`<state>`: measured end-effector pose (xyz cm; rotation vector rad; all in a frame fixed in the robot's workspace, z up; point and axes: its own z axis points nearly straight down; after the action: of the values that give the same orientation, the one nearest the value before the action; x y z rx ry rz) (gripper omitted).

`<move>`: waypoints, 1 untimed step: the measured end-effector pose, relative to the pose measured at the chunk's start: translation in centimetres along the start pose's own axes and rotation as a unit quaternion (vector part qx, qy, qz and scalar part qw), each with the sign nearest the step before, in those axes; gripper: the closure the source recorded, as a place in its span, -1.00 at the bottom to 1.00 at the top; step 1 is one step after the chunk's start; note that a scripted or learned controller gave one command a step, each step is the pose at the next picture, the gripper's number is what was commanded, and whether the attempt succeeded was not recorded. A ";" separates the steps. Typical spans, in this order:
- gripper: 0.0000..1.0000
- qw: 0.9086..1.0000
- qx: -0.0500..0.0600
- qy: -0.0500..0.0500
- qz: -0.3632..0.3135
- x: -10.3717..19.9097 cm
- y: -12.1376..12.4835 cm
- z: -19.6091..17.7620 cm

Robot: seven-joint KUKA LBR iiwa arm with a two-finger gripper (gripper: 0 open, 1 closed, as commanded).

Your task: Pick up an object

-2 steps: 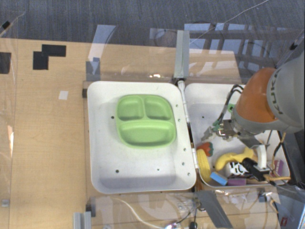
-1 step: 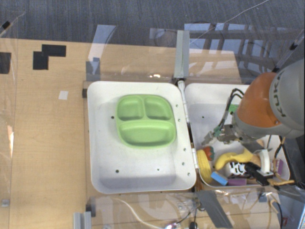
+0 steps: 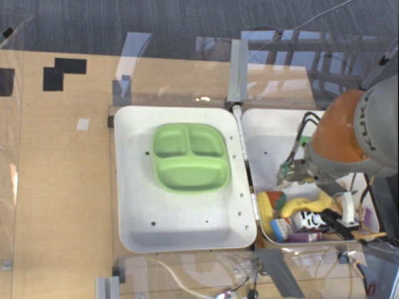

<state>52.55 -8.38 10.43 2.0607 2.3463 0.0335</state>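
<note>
Pale wood forms the bench that we look down on at a slant, its top carrying two shallow white bins set side by side. Largest of what sits on it, the left bin holds a green divided plate, which lies flat toward the bin's far half with its two small compartments at the far side and its one long compartment nearer us. We see the grey arm come in from the right, its orange band hanging over the middle of the right bin. Below the band the gripper points down and to the left, above the bin's bare white floor near its left wall and just beyond the heap of small things; we cannot tell from this angle whether it is wide or narrow, and we see nothing caught in it. The objects to be picked are crowded along the near edge of the right bin. Among them we make out a yellow banana-shaped piece lying across the heap, a yellow block against the near-left corner, a small red piece touching it, a black-and-white item under the banana shape, and a purple marker along the near wall. Black squares mark the bench's far-left corner.
</note>
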 end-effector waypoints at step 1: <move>-1.00 1.000 0.000 0.000 0.000 0.0 0.0 0.0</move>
<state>52.54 -8.39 10.43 2.0607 2.3464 0.0333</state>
